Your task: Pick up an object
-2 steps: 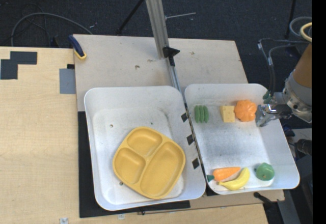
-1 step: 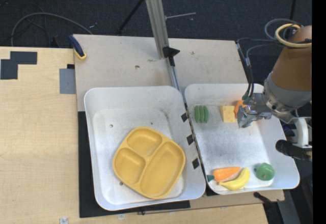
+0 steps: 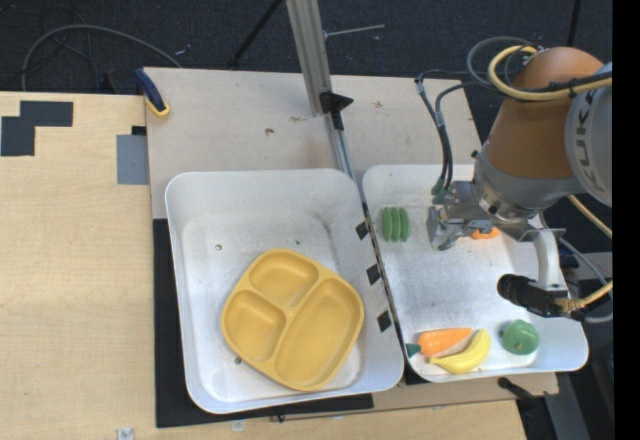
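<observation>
Two white bins on bench, gripper (image 3: pixel 447 231) over right bin (image 3: pixel 440 278), finger opening cannot be judged, small orange object (image 3: pixel 484 234) just beside it, partly hidden.

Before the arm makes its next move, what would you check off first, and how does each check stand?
1. Gripper over the right bin: ok.
2. Anything between its fingers: cannot tell.
3. Nearest targets: green ridged piece beside it, small orange piece partly hidden behind it: ok.
4. Banana, orange carrot-like piece and green round piece at the near edge, touching or close together: ok.
5. Yellow divided plate in the left bin, out of the way: ok.
</observation>
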You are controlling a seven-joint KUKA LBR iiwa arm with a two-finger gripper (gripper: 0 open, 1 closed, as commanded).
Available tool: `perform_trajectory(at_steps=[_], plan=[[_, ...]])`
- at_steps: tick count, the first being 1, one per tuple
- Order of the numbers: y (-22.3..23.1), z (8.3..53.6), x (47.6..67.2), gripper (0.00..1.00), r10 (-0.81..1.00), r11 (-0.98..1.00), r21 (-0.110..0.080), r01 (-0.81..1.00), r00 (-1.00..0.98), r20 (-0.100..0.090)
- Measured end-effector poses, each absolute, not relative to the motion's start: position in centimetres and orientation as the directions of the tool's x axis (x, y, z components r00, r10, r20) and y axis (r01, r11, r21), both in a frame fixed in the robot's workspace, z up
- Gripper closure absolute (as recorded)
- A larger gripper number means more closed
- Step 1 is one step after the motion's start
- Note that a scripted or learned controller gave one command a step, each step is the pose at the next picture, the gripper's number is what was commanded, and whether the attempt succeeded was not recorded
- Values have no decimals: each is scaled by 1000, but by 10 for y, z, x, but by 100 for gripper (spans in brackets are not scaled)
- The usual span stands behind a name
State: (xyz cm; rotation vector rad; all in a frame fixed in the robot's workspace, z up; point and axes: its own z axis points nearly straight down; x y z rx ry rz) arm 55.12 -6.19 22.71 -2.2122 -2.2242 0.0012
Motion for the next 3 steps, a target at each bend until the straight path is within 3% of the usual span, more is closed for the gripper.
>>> perform_trajectory(at_steps=[1, 3], plan=[[-13, 235, 559, 100, 1000, 5, -2, 1000, -5, 2], [86, 238, 594, 100, 1000, 4, -1, 1000, -4, 2]])
